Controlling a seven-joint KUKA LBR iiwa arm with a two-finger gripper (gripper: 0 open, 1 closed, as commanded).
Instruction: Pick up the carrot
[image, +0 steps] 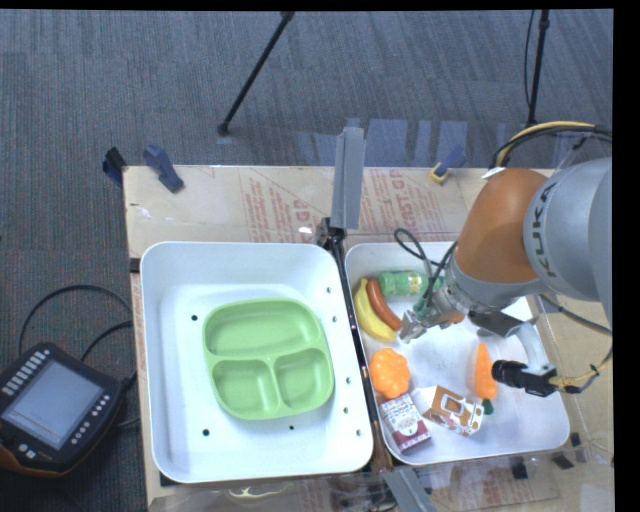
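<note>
A: Where is the carrot (484, 370) found?

B: In the right bin (545, 425), toward its right side, lying nearly upright in the picture with a dark green stub at the lower end. It is set apart from the pumpkin (391, 371) and just beside the small carton (455, 410).

A: And the gripper (418, 325)?

B: It is seen over the same bin, near the banana (372, 312) and hot dog (383, 303), well to the left of the carrot. Whether it is spread or closed cannot be told; nothing is seen to be held.

A: How is the carrot expected to handle?

B: It is judged to be a light, stiff plastic toy with a smooth, tapered skin, so slipping toward the narrow end is to be expected. The thicker middle should be taken, across the short width, with the carton avoided.
</note>
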